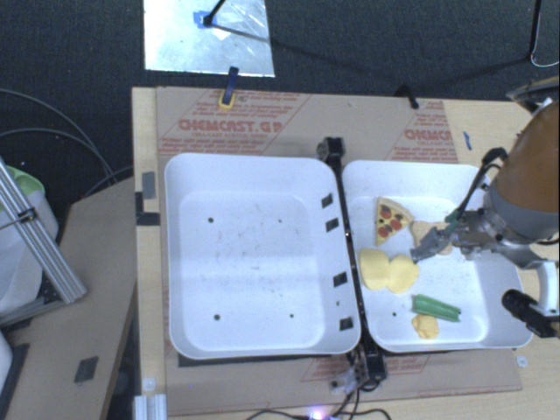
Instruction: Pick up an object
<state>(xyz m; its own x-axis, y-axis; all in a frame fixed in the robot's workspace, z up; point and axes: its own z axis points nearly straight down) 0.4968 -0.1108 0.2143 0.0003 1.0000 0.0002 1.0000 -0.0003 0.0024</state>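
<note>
Pizza slice (391, 220) lies near the right bin's (411, 175) left wall, above a soft yellow lump (388, 272). Gripper (426, 248) hangs just beside it, perhaps over a pale piece; I cannot tell its finger state. A green stick (435, 307) lies near the bin's front edge.

Setting was a robotics lab. Two white bins (254, 169) sat on a cardboard-topped bench (289, 116). Cables (61, 125) crossed dark carpet (70, 33).
</note>
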